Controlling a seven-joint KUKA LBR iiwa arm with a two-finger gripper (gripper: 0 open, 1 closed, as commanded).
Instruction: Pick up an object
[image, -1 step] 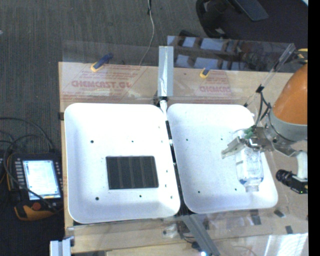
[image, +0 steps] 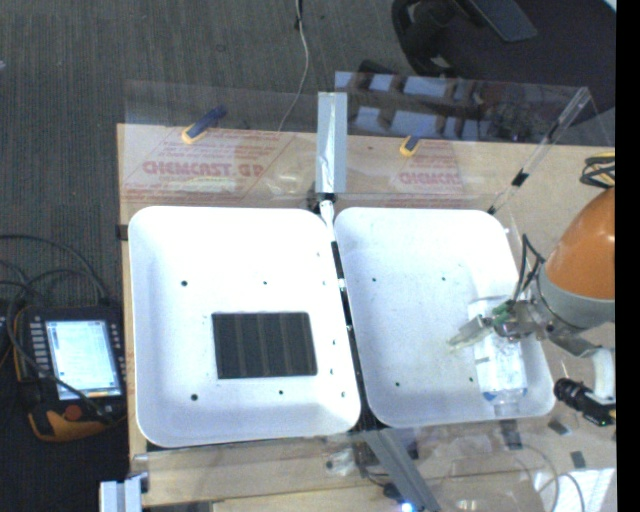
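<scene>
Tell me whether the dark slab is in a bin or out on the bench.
In: the dark slab lies flat on the left bin's floor, inside its rim.

Pale wooden surface (image: 150, 160) seen under two shallow white bins, left bin (image: 160, 250) and right bin (image: 420, 240), set side by side, rims touching. Clear sheet (image: 230, 165) laid behind bins, held by clamps.

A rounded orange band (image: 592, 250) is seen on the arm at the three o'clock edge of the view, with a grey ring beneath it. Thin dark cables are seen running along its nine o'clock side. The gripper (image: 497, 327) is built of pale, partly translucent parts, with small green and dark fittings at its base.
</scene>
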